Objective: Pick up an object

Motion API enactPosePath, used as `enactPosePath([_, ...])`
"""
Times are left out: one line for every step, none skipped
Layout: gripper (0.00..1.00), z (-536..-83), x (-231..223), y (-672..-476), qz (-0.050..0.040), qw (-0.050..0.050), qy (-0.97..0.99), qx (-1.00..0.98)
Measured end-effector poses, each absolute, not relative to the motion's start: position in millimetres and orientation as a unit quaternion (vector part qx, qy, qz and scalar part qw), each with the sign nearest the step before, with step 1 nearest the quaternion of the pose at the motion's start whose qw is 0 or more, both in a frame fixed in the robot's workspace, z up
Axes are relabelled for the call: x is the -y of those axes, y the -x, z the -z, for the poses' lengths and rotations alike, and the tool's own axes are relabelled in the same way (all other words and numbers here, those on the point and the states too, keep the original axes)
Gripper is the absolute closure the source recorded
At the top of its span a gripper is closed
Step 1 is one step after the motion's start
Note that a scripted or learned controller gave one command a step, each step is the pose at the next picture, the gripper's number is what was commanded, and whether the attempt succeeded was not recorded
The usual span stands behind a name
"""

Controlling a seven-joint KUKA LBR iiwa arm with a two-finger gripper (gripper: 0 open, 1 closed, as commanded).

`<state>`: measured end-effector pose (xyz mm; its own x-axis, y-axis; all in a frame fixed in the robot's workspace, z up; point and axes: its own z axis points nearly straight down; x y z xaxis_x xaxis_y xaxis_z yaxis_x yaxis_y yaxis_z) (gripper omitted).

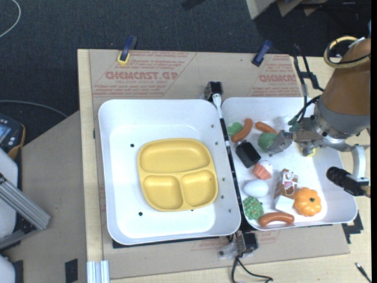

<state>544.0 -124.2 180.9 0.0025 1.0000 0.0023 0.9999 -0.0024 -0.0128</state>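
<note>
My gripper (294, 146) hangs over the upper middle of the right bin (336, 214), open, with nothing between its fingers. Its left finger (281, 143) sits right beside a green toy vegetable (267, 139). Around it lie a brown sausage (242, 130), an orange piece (265, 126), a black block (248, 153), a white egg (255, 188) and an orange pumpkin (307, 201). A cake slice (287, 187), a green broccoli (253, 207) and another sausage (275, 219) lie near the front.
The left bin (118, 158) holds a yellow divided plate (175, 174). A black part (346, 181) juts over the right bin's right side. The arm's body (347, 93) overhangs the bin's far right corner.
</note>
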Motion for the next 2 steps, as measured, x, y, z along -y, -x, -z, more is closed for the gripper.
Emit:
enactPosePath([0.0,-187.4,124.1,-547.1,0.0001,0.0,0.707,0.707])
enactPosePath([0.0,-124.0,127.0,-546.5,-0.0018,0.004,0.707,0.707])
